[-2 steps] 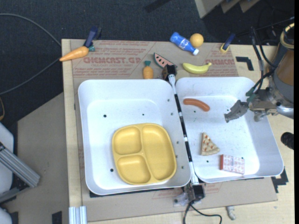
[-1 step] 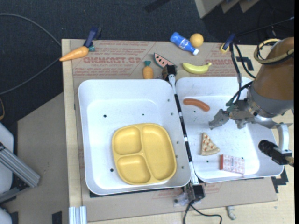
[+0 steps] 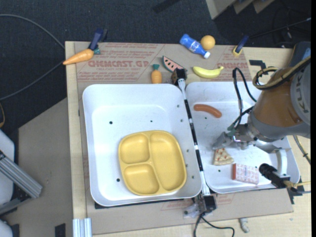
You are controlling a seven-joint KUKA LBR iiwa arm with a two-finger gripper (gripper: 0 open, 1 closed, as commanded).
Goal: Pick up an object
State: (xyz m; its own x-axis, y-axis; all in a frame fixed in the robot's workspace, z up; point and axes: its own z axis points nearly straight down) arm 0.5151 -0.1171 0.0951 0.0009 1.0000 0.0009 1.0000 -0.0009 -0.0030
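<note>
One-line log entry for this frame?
phase: reach | end effector: low in right bin, just above pizza slice | nothing seen held | also in bin: sausage, pink block

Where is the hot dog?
The hot dog lies in the right bin, near its far edge, up from the pizza slice and the gripper.

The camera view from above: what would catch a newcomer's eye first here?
Most striking is the yellow divided plate lying in the left bin. Next comes the grey and orange arm reaching in over the right bin, its gripper just above a pizza slice, with a sausage farther back.
</note>
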